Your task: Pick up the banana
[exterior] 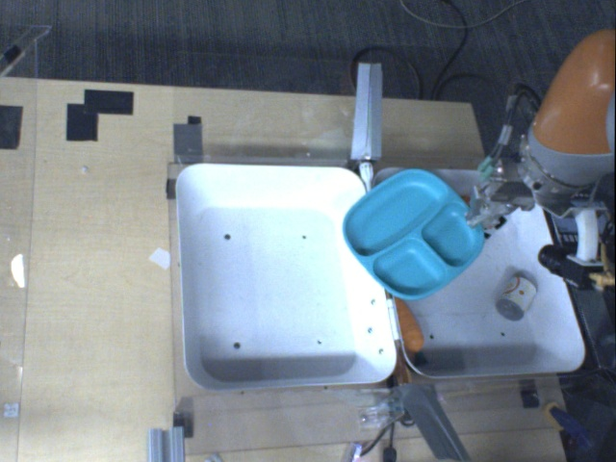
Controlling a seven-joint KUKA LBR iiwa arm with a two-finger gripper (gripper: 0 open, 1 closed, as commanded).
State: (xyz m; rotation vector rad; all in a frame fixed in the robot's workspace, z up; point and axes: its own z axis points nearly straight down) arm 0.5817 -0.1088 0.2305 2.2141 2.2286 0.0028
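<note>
Pincer (484,212) pinching blue divided tray's (414,231) right edge, lifted over the seam between left bin (279,272) and right bin (510,345). Glimpsed orange-brown object (411,328), perhaps the banana, under the tray. Lay nearby: small grey cylinder (516,295).

Wooden bench (87,258), dark carpet (192,17).

The pale wooden worktop (96,287) carries two shallow white bins side by side: the left bin (279,277) at the centre, the right bin (510,340) touching it at 3 o'clock. Black tape patches (96,112) lie at 10 o'clock. A grey metal post (368,114) rises at 12 o'clock, above the seam between the bins.
</note>
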